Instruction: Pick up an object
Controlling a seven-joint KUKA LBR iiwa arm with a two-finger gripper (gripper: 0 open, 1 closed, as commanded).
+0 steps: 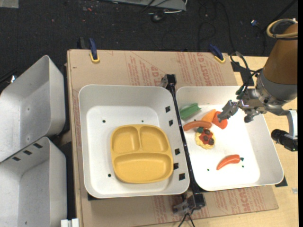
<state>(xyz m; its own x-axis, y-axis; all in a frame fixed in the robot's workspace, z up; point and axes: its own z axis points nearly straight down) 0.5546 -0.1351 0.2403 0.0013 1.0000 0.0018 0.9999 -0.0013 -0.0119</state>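
Note:
The right bin (265, 174) holds a green toy piece (190, 110), an orange carrot-like piece (208, 116), a thin orange-red sausage shape (197, 125), a small pizza-like toy (206, 138) and a red-orange chili pepper (228, 161). My gripper (226, 113) hangs over the bin's upper middle, reaching in from the right. A red-orange piece (220, 122) lies right under its fingers; whether it is clamped is unclear.
The left bin (90, 126) holds a yellow compartment tray (141, 153). A black divider (179, 131) runs between the bins. Two empty white bins (28, 126) stand tilted at the far left. Cables cross the dark floor behind the bench.

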